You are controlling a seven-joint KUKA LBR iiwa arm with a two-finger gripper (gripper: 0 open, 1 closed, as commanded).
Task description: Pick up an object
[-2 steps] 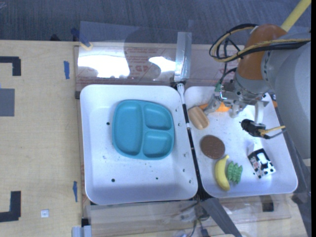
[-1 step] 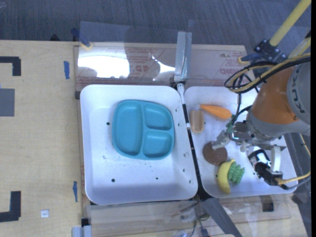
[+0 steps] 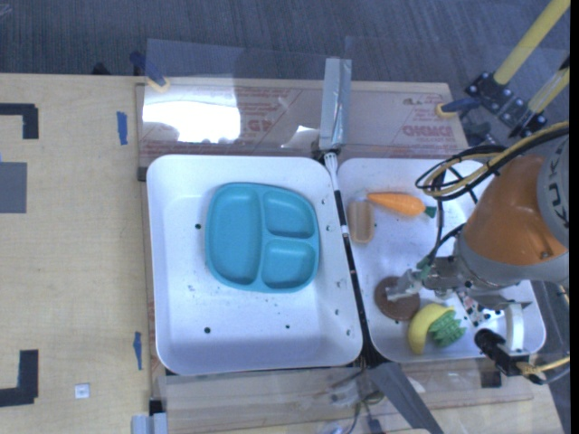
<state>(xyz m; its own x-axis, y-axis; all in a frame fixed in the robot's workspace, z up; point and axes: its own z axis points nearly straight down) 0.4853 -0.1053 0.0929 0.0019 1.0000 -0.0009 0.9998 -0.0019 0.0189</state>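
My gripper [image 3: 431,279] hangs low over the right bin [image 3: 403,342], under the orange band of the arm. Just to its left lies a brown round object [image 3: 392,300], partly under the gripper's metal parts. Right below the gripper rest a yellow toy [image 3: 422,325] and a green leafy piece [image 3: 447,328], touching each other. An orange carrot [image 3: 396,203] lies at the back of this bin, with a tan cylinder [image 3: 361,219] beside it near the divider. I see nothing held.
The left bin [image 3: 172,269] holds a blue divided plate [image 3: 262,237]. Black cables loop over the right bin's far side. A yellow pole [image 3: 534,34] with a clamp stands at the back right. Clear plastic sheeting lies behind both bins.
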